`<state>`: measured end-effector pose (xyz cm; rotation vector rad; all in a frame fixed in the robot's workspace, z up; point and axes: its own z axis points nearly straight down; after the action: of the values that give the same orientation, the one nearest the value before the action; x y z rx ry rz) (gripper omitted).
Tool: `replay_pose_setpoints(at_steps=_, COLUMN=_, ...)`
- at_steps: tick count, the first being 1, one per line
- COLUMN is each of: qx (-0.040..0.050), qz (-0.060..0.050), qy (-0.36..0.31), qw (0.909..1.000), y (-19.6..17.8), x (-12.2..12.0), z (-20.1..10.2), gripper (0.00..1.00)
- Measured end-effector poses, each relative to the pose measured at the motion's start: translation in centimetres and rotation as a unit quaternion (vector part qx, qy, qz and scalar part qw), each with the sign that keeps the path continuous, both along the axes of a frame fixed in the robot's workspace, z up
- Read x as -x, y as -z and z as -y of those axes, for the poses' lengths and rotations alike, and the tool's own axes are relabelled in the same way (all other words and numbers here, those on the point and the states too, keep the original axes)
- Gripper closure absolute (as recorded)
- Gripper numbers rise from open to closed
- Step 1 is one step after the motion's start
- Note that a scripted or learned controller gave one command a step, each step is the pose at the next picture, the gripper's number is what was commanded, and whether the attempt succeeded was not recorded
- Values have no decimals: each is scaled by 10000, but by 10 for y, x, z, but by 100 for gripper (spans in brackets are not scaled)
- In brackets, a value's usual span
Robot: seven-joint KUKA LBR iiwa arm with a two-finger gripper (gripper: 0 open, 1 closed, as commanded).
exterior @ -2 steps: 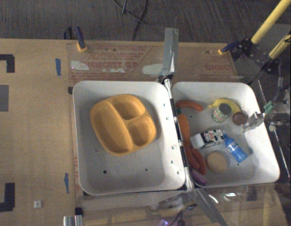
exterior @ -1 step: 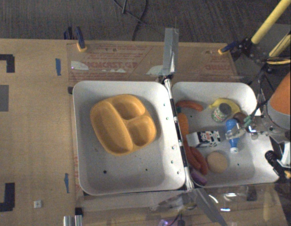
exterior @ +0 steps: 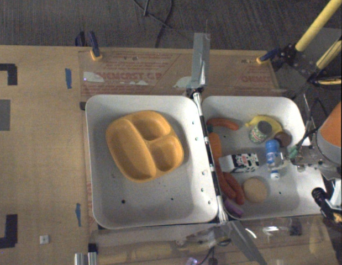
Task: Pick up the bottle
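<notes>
A: From the camera view, where is the bottle [exterior: 274, 158]?

B: In the right bin [exterior: 292, 110], toward its right side. It is a small clear plastic one with a blue cap, lying among other things: a yellow cup [exterior: 263, 128] just above it, a black-and-white carton [exterior: 240, 162] to its left, a round tan bun [exterior: 255, 190] below.

A: How would it handle?

B: My guess is light, smooth and somewhat slippery, with thin walls that give under a hard squeeze. The clear body below the cap looks like the best place to take it, across the narrow width; the cap end is too small and rounded to trust.

A: And the hand [exterior: 299, 157]?

B: At the right edge of that bin, just beside the bottle on its right. It is dark and partly hidden by the arm [exterior: 331, 134], so I cannot tell how it stands, nor whether it touches the bottle. Nothing visibly sits in it.

A: The left bin [exterior: 104, 203]?

B: It bears an orange divided tray [exterior: 144, 145], well apart from all this.
</notes>
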<state>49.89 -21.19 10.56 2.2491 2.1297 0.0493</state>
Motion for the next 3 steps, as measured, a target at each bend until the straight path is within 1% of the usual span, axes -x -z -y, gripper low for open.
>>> replay_pose_setpoints(at_steps=1, qx=-73, qz=-57, qy=846, qw=9964, y=1, x=-74, z=-5, gripper=0)
replay_pose_setpoints(at_steps=2, qx=33, qz=4, qy=867, qw=9962, y=-16, x=-75, z=3, gripper=100)
replay_pose_setpoints(at_steps=3, qx=-8, qz=-247, qy=-977, qw=9949, y=-20, x=-85, z=4, gripper=100)
